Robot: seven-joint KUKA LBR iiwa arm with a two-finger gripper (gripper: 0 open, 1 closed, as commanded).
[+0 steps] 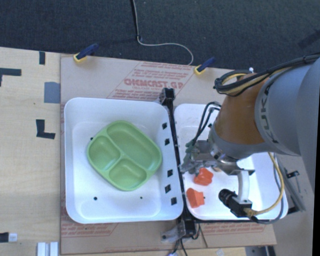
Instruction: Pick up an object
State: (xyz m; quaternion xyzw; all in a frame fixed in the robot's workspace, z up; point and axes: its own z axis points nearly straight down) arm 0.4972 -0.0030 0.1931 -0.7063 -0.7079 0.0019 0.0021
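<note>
Two orange pieces lie in the right bin (pixel 264 178). One orange piece (pixel 203 178) sits directly under the wrist. The other orange piece (pixel 195 198) lies closer to the bin's front left corner. My gripper (pixel 196 163) hangs low over the left part of this bin, just above and to the left of the upper orange piece. The grey and orange arm (pixel 246 121) hides much of the bin behind it. Nothing is visibly lifted.
A green divided plate (pixel 125 155) lies in the left bin (pixel 78 147). A black divider wall (pixel 172 152) separates the bins, right next to the gripper. A black cylindrical part with yellow cable (pixel 234 201) hangs over the right bin's front.
</note>
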